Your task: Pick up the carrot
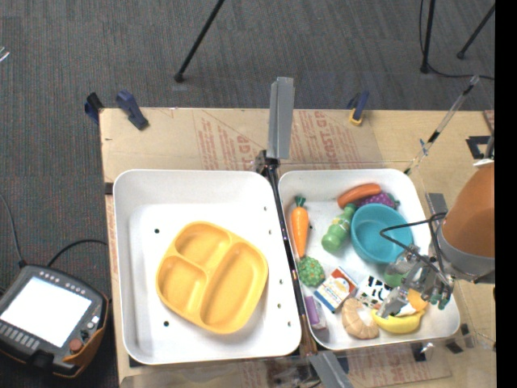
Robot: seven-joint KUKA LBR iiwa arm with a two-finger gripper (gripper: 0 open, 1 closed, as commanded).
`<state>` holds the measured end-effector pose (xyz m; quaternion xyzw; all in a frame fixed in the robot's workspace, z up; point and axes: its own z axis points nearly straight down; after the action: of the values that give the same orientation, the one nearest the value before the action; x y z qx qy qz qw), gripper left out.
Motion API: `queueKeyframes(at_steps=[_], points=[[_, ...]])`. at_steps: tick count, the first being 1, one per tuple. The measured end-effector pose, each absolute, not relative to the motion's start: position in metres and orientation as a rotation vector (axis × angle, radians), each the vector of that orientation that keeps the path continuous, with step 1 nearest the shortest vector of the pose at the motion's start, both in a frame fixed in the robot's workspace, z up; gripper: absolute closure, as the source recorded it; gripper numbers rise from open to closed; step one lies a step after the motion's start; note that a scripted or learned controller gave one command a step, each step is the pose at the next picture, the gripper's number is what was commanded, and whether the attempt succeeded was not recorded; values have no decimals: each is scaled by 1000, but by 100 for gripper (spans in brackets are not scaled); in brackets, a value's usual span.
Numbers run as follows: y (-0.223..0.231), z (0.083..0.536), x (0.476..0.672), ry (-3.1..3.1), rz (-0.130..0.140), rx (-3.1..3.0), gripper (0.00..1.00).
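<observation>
The carrot (300, 225), orange with a green top, lies along the left wall of the right bin (347, 178), top pointing to the back. My gripper (406, 291) hangs low over the right bin's front right corner, above a banana (398, 322) and a small orange item. It is well to the right of the carrot, with the teal bowl (376, 233) between them. Nothing shows between its fingers.
The left bin (145, 192) bears a yellow divided plate (213, 275). The right bin also holds a green bottle (338, 230), a sausage (359, 193), purple grapes (388, 201), broccoli (310, 272), a small carton (336, 289) and a croissant (358, 319). A grey post (280, 120) stands behind the bins.
</observation>
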<state>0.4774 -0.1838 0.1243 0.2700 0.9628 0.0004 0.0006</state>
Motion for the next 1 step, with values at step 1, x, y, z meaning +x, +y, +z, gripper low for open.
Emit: queueKeyframes(at_steps=[1], points=[[-209, 92, 477, 2883, 3, 1262, 0]])
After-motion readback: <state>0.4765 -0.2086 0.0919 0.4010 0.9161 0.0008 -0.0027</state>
